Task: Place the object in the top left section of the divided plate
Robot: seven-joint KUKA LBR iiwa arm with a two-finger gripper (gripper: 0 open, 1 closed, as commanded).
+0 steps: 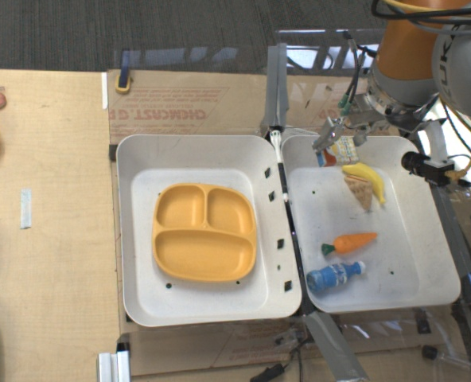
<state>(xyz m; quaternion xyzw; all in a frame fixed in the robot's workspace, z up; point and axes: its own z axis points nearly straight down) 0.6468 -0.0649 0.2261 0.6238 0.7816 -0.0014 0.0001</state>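
My gripper [340, 134] hangs over the back edge of the right bin [426, 285], at about twelve o'clock of that bin's floor, with the orange band of my arm [426, 22] above it toward one o'clock. The fingers are too small and cluttered here for me to tell whether they are spread or pressed together, and I see nothing clearly between them. Just below the gripper, toward five o'clock, lies a yellow banana [366, 177], touching a tan wedge-shaped piece [360, 189] that sits against its lower side. A small red and blue item [324, 157] lies at the gripper's seven o'clock, near the bin's back left corner. Farther down the bin, toward six o'clock, an orange carrot [352, 243] lies on its side, and just below it a blue bottle [334, 276]. The yellow divided plate [205, 233] rests in the middle of the left bin [132, 213], at nine o'clock from these things, well apart from my gripper.
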